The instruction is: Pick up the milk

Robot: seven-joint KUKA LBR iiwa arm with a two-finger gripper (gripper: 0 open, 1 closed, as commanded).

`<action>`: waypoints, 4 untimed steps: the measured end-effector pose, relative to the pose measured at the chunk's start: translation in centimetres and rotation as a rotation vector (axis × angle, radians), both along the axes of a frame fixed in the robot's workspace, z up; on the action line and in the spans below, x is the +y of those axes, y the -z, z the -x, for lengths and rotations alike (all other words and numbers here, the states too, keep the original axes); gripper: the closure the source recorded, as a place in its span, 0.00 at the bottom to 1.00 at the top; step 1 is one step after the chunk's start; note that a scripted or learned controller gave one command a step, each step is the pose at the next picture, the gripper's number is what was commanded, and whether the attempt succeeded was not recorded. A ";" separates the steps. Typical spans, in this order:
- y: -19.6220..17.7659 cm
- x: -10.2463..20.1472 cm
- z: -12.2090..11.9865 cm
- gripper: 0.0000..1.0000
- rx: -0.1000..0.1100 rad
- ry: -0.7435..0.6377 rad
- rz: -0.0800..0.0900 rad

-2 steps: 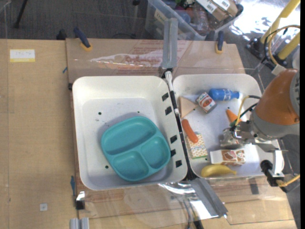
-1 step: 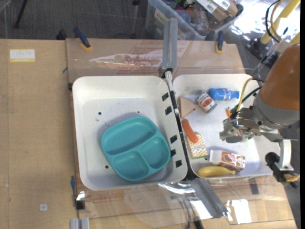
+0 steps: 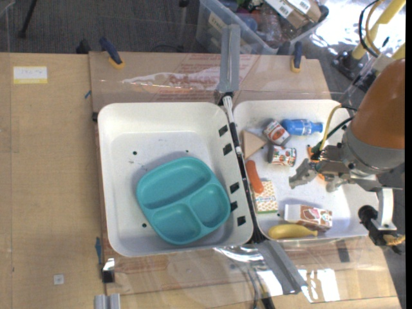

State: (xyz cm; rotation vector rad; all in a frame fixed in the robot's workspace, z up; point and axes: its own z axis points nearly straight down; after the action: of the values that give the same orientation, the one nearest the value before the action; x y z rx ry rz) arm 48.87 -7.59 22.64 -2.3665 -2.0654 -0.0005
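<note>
hovering in the right bin point(image 3: 335, 108), hand point(image 3: 313, 174) spread wide, gripping nothing, above and apart from milk carton point(image 3: 308, 215) lying flat beside banana point(image 3: 291, 232) near the bin's front wall.

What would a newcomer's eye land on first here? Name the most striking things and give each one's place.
First, the large teal plastic divided plate lying alone in the left white bin. Next, the grey arm with its orange band reaching in from the right, its gripper over the right white bin. Beneath it lie small items: a blue bottle, a yellow banana and a white and brown milk carton.
</note>
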 end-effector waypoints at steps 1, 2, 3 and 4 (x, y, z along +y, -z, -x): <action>7.8 -3.4 -5.6 0.00 0.000 0.015 0.001; 11.6 -3.2 -14.1 0.00 -0.001 0.029 0.001; 10.5 -3.0 -14.2 1.00 -0.004 0.025 0.003; 10.5 -3.0 -14.2 0.00 -0.003 0.024 0.003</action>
State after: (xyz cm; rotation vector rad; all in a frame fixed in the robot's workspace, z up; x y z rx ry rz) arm 63.06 -10.58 12.18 -2.3945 -2.0396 -0.0015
